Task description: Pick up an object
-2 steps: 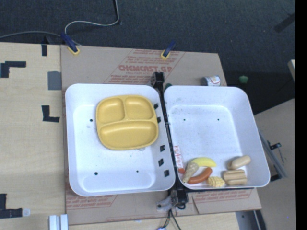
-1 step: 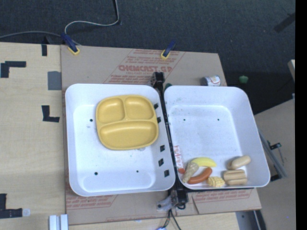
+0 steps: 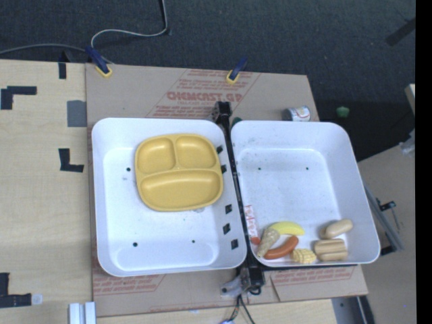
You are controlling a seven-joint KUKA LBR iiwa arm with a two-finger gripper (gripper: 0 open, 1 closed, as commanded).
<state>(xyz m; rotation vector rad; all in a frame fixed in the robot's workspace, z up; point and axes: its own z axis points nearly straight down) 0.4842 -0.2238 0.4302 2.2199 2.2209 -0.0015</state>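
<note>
While toy foods, a banana and sausage among them, cluster beside the yellow plate's neighbouring bin, picking awaits; jaw state unknowable.

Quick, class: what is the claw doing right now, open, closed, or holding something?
Claw: it cannot be told from this picture. The toy foods lie loose in the right bin.

The brown cardboard sheet beneath the bins bears red lettering reading "CHEMCAST GP". Remaining red print is illegible.
</note>
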